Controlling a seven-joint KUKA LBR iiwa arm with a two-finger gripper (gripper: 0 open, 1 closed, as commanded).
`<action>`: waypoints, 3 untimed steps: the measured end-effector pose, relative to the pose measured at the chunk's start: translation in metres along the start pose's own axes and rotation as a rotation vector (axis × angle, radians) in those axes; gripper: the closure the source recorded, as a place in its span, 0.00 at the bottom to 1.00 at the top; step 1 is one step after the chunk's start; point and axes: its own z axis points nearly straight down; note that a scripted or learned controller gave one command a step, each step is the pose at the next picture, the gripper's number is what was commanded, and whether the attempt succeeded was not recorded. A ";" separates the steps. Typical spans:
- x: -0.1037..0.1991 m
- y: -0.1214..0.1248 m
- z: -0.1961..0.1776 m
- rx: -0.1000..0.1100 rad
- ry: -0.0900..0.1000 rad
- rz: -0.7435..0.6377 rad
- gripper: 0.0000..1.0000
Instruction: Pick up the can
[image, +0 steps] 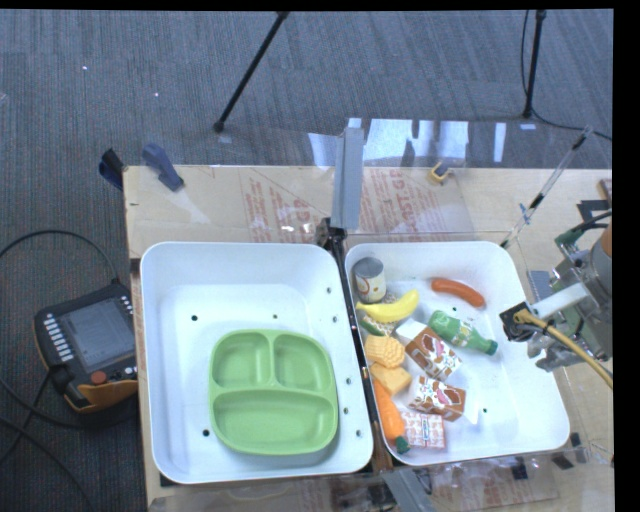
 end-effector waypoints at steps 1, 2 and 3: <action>0.012 -0.044 0.051 0.001 0.000 0.056 1.00; 0.045 -0.005 -0.014 -0.001 0.000 -0.200 1.00; 0.003 0.022 0.036 0.000 0.002 -0.670 1.00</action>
